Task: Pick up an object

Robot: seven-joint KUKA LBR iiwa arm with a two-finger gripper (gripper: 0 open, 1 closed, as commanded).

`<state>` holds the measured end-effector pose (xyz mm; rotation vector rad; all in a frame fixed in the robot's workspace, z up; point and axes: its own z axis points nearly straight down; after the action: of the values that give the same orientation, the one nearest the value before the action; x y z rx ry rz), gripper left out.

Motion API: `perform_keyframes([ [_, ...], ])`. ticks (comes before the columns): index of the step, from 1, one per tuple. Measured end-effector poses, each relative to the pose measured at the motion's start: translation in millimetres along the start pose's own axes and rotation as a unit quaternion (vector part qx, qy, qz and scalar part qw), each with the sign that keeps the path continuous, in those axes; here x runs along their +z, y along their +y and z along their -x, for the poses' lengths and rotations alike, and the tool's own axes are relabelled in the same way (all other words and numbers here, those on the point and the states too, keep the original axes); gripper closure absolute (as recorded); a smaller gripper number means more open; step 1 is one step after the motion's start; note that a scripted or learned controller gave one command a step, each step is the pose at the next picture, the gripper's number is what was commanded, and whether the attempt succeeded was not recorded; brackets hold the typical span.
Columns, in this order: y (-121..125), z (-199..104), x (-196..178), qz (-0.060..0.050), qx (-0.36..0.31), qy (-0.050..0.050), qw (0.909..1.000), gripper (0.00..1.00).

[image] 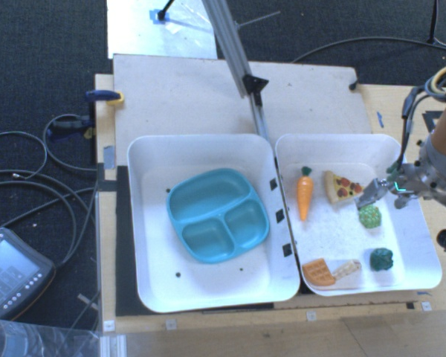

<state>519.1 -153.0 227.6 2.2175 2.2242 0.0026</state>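
In the right bin (424,251) lie an orange toy carrot (305,194), a pizza slice (342,187), a light green knobbly ball (369,216), a dark green broccoli piece (381,259) and an orange waffle-like piece (319,272) with a tan stick (348,269) beside it. My gripper (386,197) hangs over the bin's right side, open, just above and to the right of the light green ball. One grey finger (372,193) points toward the pizza slice. Nothing sits between the fingers.
The left bin (145,199) holds a blue divided plate (218,214). A metal pole (230,36) slants down to the seam between the bins. Cables and a handheld pendant (11,270) lie on the floor at the left.
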Motion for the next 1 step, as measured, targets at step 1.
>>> perform_keyframes([
  [1,3.9,1.5,61.8,-0.003,0.002,0.0,1.0,0.0],
])
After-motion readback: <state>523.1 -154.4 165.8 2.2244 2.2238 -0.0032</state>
